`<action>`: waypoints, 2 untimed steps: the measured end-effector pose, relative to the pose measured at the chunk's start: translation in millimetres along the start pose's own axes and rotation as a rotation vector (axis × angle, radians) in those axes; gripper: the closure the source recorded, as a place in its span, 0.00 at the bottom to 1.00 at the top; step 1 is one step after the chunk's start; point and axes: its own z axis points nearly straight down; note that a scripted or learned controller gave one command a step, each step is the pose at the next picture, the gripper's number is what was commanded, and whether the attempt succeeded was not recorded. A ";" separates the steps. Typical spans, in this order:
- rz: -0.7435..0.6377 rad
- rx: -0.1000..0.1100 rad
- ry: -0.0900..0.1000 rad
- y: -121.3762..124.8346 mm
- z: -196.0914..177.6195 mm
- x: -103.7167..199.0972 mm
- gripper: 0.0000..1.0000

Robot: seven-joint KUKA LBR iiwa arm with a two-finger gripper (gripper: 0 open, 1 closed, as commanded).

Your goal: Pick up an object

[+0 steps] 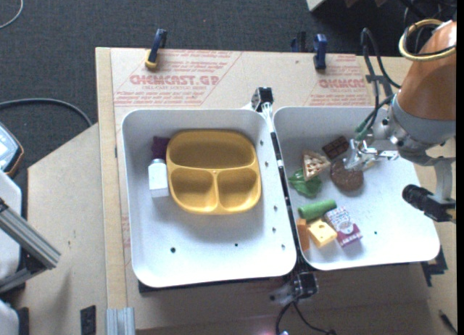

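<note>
Nothing is lifted yet — the metal two-finger gripper (357, 158) hangs just over the round brown cookie-like disc (346, 178), right of the green leafy toy (304, 183), its grip state unclear — the pick remains.

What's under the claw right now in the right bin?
The claw sits over a round brown disc, beside a dark brown block. The disc's upper edge is covered by the claw, so contact can't be judged.
</note>
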 end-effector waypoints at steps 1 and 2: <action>0.001 0.003 0.001 1.2 -16.6 0.1 1.00; -0.002 0.012 0.005 -21.2 -12.4 58.4 1.00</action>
